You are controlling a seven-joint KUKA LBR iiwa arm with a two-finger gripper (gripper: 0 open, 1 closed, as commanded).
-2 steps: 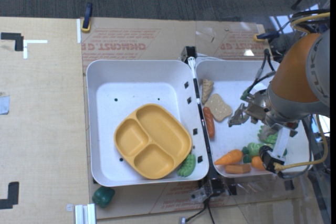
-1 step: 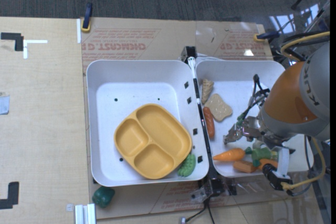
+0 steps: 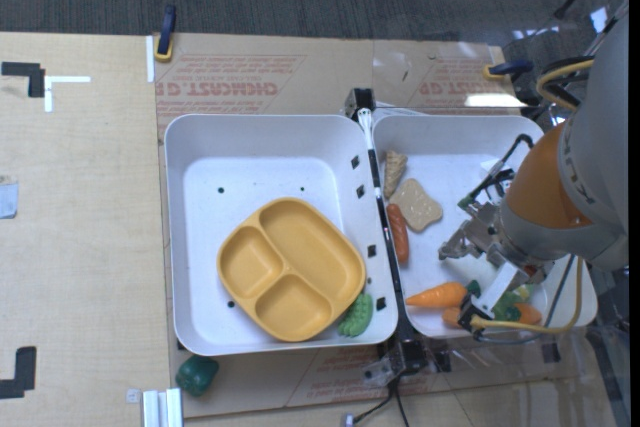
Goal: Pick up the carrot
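Observation:
The carrot (image 3: 437, 295), orange with a small green top, lies flat near the front wall of the right bin (image 3: 450, 140). My gripper (image 3: 462, 237) hangs over the right half of that bin, just behind and to the right of the carrot. Nothing shows between the gripper and the carrot. The grey arm with its orange band (image 3: 545, 185) covers the bin's right side.
A brown sausage (image 3: 399, 233), a bread slice (image 3: 420, 205) and a tan piece (image 3: 394, 170) lie along the right bin's left side. Orange and green pieces (image 3: 512, 307) sit under the wrist. The left bin (image 3: 200, 215) holds a yellow divided plate (image 3: 290, 267) and a green vegetable (image 3: 356, 315).

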